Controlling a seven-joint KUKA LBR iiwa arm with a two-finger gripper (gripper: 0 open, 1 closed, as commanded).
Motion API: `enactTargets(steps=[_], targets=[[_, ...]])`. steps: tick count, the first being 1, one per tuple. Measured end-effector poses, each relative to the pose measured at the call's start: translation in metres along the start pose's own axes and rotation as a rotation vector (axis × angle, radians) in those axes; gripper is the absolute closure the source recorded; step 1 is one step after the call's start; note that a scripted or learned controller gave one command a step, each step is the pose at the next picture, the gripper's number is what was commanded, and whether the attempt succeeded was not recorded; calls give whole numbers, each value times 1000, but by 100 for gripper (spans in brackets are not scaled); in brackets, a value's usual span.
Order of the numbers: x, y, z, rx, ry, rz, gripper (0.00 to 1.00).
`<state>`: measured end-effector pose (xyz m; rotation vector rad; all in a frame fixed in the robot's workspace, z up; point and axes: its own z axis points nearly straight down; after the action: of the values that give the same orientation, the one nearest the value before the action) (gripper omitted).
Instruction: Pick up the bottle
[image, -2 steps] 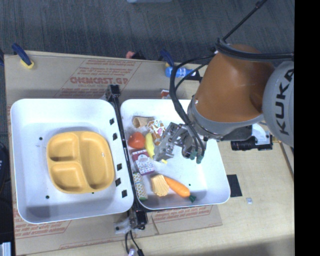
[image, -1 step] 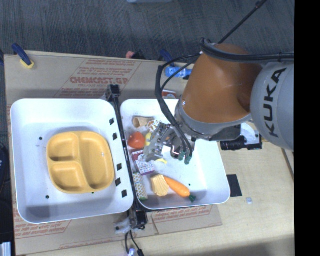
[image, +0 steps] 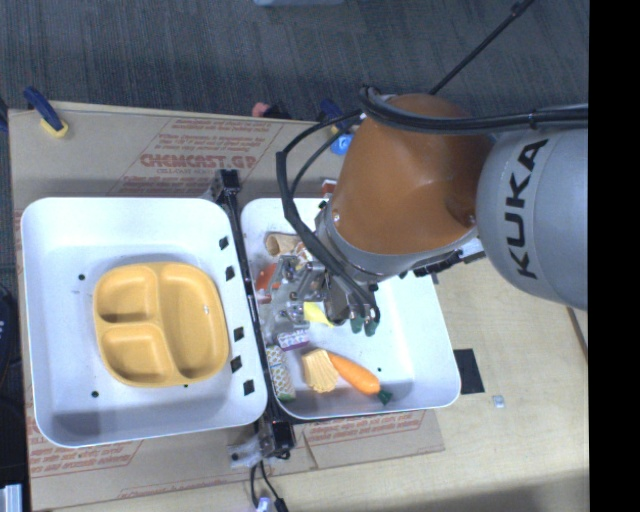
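— Where's your gripper (image: 300, 300)?

— Low in the right bin (image: 430, 345), centre of frame, among the clutter. I can't tell how the fingers stand.

— The bottle?

— I can't pick it out — a carrot (image: 352, 373) lies lower down, and the yellow tray (image: 160, 322) sits in the left bin (image: 50, 300).

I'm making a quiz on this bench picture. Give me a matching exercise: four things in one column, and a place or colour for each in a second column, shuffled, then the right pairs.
Things:
1. divided plate
2. toy carrot
3. gripper
4. blue clamp

Place or colour:
A. orange, near the front wall of the right bin
B. on the cardboard's far left corner
C. yellow, in the left bin
D. down among the clutter in the right bin

Pairs: 1-C, 2-A, 3-D, 4-B
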<state>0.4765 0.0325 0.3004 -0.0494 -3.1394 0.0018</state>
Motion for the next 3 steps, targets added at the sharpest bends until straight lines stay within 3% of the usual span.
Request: enactTargets(steps=[1,2,3], targets=[[2,48,62,0,0,-70,100],[-1,94,76,0,-1,-285,100],[-6,48,72,1,1,-187,100]])
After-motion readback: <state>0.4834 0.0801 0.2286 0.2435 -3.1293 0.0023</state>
